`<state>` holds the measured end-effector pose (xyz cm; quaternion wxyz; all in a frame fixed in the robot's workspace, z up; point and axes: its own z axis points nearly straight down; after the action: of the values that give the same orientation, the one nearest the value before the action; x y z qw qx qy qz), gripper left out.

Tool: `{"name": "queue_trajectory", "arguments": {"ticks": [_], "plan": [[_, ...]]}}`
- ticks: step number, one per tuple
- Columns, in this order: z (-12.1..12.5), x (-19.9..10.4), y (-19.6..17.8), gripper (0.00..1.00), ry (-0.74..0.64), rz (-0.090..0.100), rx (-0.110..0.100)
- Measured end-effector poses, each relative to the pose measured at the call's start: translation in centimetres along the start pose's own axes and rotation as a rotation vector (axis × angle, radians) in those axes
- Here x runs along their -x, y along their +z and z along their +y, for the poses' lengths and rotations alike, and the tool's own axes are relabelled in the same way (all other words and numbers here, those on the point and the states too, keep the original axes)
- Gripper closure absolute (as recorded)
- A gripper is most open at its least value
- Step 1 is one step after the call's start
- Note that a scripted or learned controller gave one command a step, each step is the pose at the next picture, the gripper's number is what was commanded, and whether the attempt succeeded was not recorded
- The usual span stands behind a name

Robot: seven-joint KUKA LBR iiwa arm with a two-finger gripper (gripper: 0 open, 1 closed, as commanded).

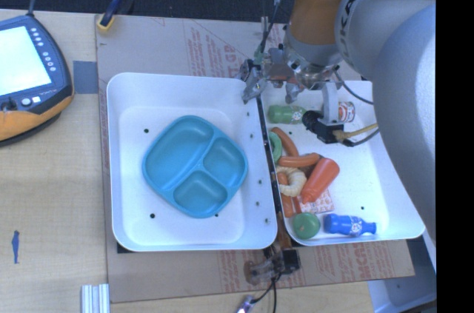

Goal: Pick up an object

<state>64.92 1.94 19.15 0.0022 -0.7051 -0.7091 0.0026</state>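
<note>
My gripper [271, 91] hangs over the far end of the wall between the two bins, its fingers spread with nothing between them. Just below it in the right bin [392, 193] lies a green bottle [285, 114]. Nearer the front lie a reddish sausage [298, 146], an orange carrot [320, 178], a pale ring-shaped piece [290, 183], a green ball [306, 225] and a blue bottle [348, 225]. A small red and white can [345, 112] stands at the back. The left bin [122, 156] holds a blue divided plate [195, 166].
A tablet-like pendant [29, 78] with an orange rim lies on the bench at the far left. A blue and yellow tool [109, 12] rests beyond the left bin. The arm's grey body covers the right bin's far right corner.
</note>
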Motion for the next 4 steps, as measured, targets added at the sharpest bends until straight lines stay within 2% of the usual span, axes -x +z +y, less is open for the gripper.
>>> {"name": "queue_trajectory", "arguments": {"ticks": [1, 2, 3, 4], "plan": [[0.6, 7.9, 0.0, 0.00, 0.004, -0.001, 0.004], [-1.1, 11.8, 10.1, 0.00, 0.002, -0.001, 0.001], [-1.1, 11.9, 9.0, 1.00, 0.001, -0.002, 0.000], [-1.1, 11.9, 9.0, 0.00, 0.001, -0.002, 0.000]]}}
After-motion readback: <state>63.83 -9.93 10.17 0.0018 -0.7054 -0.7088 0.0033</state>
